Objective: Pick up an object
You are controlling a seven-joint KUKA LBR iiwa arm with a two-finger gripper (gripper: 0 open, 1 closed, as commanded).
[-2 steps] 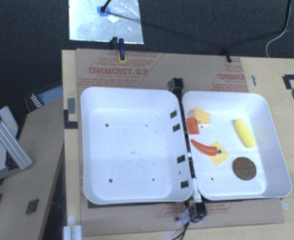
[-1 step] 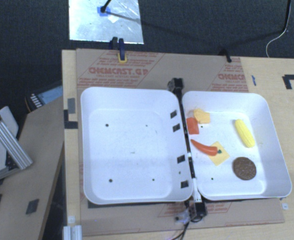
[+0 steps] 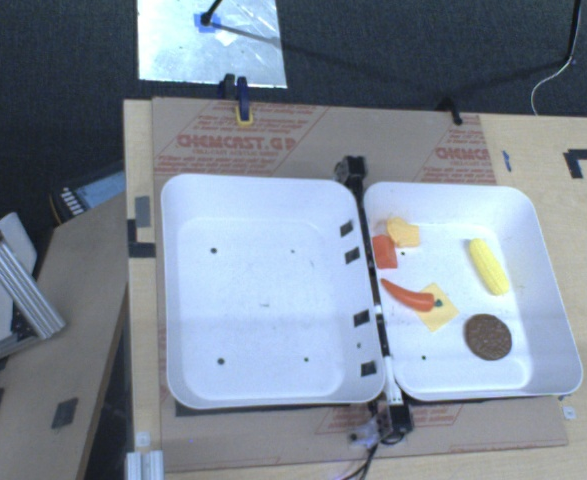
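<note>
Objects for picking all lie in the right bin, and you have six of them to look at. One corn cob lies toward the far right, yellow, stubby and bumpy-looking, angled along the bin. One round brown disc, flat and grainy like a burger patty or cookie, sits nearer you, just beside the bin's near right part. One chili pepper, orange-red, slim and curved with a small green stem end, lies near the divider; its stem end touches one flat yellow square, thin like a cheese slice. Farther back you see one small orange-red block and, just beside it, one pale yellow chunk with a rounded outline; what exactly these two are is too small to tell.

Your left bin is smooth white plastic, shallow with rounded corners, matching the right one; the two stand side by side, joined along a dark strip with clips. Both rest on a brown printed cardboard sheet on the worktop. One shiny foil-like sheet lies on the far dark floor.

The hand's state you cannot tell from this view.
</note>
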